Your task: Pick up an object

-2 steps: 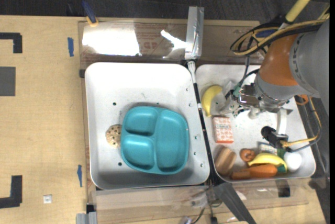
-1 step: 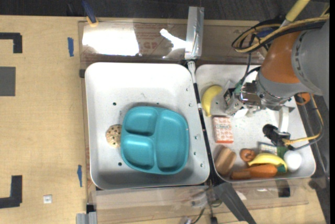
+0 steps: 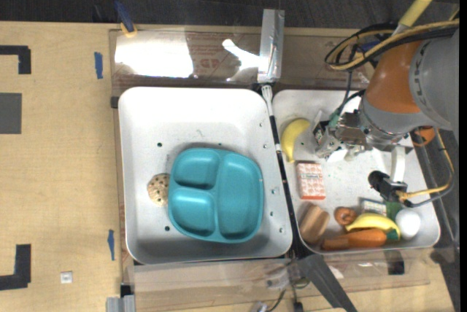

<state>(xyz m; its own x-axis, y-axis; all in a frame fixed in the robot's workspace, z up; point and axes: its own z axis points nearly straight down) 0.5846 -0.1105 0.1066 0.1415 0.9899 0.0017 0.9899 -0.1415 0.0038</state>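
Note:
My gripper (image 3: 330, 141) hangs over the upper middle of the right bin (image 3: 349, 179), below the grey arm with its orange band (image 3: 394, 81). Just to its left a yellow curved fruit (image 3: 293, 135) lies against the bin's left wall. Below the gripper lies a red and white packet (image 3: 311, 180). I see nothing held in the gripper.
Along the right bin's front lie a brown roll (image 3: 314, 221), a small orange piece (image 3: 344, 216), a banana (image 3: 372, 223), an orange stick (image 3: 354, 240) and a white ball (image 3: 410, 223). The left bin (image 3: 133, 108) holds a teal divided plate (image 3: 217, 192) and a speckled cookie (image 3: 157, 188).

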